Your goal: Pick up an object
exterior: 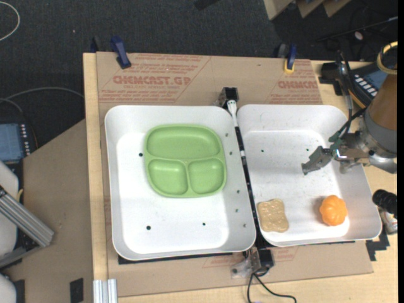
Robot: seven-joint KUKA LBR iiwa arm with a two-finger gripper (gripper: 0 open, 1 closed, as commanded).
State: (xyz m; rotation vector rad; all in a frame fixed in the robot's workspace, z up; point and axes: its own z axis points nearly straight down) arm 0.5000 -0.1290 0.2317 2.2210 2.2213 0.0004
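While my gripper [314, 163] hovers in the right bin [278, 122], frame right, I cannot tell its opening; the orange ball [332, 210] lies below.

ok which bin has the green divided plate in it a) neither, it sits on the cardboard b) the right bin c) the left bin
c: the green divided plate lies inside the left bin, while the right bin holds an orange object and a tan piece.
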